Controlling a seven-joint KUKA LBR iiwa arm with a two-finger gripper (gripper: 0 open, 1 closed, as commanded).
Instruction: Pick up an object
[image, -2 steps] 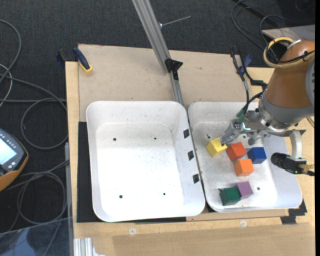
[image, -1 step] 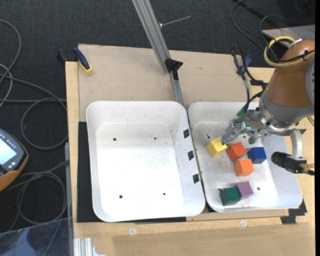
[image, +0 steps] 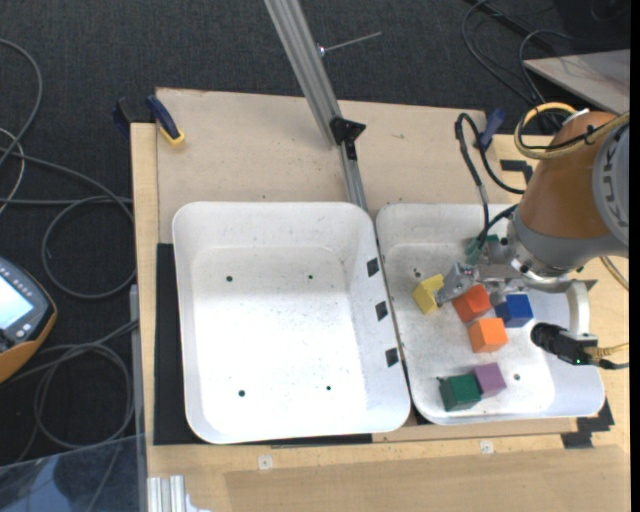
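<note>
Your gripper (image: 468, 283) is hanging low over the right bin (image: 400, 228), near that bin's middle, and its tip is sitting right at the red-orange block (image: 472, 302). Whether that block is actually caught you cannot tell from this slant, since the wrist is covering the view. The orange block (image: 489, 334) is lying just beside the red-orange one, toward the bench's front edge, and the blue block (image: 517, 308) is sitting just to their right, touching or almost touching them. The yellow block (image: 429, 293) is lying tilted to the left of the gripper, nearer the wall shared with the left bin (image: 195, 240). Toward the front edge of the right bin, the green block (image: 461, 391) and the purple block (image: 490, 378) are resting side by side, well apart from the gripper. The arm (image: 570, 200) is reaching in over the bench's right edge, its orange band above the wrist.
</note>
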